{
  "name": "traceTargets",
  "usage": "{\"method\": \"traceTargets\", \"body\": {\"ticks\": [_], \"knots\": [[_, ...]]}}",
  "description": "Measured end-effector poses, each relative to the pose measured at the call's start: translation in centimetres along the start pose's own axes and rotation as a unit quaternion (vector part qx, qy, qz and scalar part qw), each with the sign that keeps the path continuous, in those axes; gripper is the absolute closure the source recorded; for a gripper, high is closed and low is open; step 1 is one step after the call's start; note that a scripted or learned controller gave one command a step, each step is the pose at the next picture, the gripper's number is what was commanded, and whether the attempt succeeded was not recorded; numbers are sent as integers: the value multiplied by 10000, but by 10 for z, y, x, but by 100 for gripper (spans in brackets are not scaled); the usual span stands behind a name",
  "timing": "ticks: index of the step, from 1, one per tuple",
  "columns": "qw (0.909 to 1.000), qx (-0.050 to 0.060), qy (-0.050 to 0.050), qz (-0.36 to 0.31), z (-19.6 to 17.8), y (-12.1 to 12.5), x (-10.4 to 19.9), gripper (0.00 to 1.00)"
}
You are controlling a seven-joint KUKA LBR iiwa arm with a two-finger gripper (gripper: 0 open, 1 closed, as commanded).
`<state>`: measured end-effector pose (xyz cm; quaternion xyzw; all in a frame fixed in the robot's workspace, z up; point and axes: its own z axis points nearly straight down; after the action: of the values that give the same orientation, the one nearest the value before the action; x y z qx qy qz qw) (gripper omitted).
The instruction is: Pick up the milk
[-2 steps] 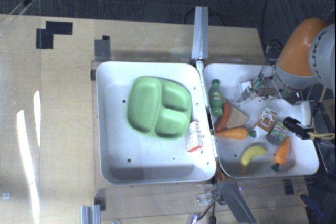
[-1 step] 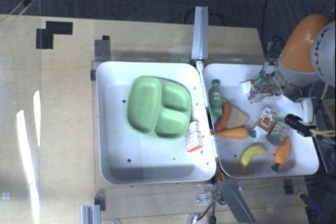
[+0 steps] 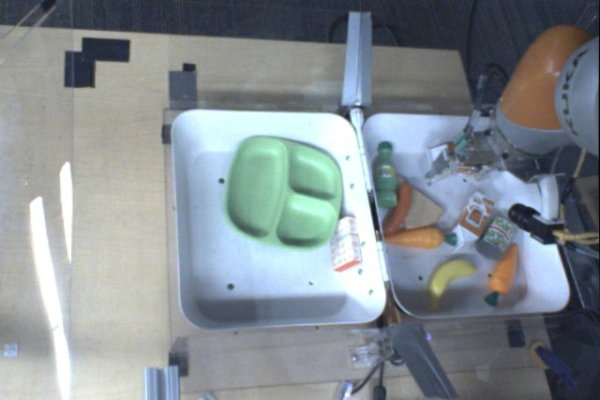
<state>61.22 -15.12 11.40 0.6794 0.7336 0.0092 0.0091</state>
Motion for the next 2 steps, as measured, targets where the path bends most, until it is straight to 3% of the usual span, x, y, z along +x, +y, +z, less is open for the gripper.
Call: {"method": "traceTargets", "body": {"ticks": [1, 2], "knots": [[9993, 102, -5, 368, -23, -29, -13, 0], [9936, 100, -15, 1124, -68, 0, -14, 0]]}}
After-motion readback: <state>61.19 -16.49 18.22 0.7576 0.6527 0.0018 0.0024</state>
